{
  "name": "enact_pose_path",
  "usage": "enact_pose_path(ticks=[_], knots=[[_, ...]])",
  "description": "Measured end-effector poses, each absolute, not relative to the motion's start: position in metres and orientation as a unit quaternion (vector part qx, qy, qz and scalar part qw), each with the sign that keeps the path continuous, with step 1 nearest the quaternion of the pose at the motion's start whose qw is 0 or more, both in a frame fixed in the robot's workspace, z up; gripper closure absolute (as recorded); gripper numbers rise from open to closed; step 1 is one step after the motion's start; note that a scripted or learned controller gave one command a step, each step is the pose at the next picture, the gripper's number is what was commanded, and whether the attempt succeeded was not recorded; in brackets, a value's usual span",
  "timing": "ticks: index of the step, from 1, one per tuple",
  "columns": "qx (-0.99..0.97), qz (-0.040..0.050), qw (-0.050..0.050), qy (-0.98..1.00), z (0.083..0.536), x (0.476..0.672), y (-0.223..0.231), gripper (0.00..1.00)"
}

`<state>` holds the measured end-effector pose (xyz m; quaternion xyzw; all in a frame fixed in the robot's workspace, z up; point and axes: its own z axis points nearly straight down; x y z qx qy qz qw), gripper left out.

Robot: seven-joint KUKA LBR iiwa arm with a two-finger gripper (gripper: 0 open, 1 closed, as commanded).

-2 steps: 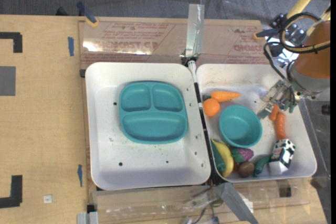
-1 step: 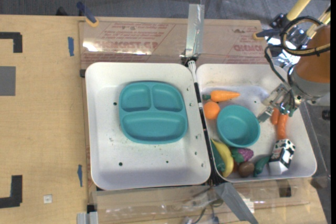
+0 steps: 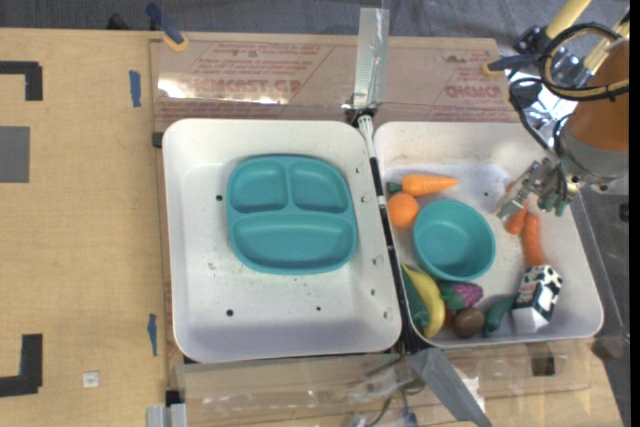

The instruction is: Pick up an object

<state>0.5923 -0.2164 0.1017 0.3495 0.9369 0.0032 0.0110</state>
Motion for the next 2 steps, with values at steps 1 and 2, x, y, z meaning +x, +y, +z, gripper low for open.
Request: enact_pose_path(ticks=[1,2], knots=[[0.423,0.0018,0.007,0.906,0.2,0.616,-0.174,1.0],[0.343,-0.0002,-0.001,0.939,0.117,0.57,-0.186,1.0]])
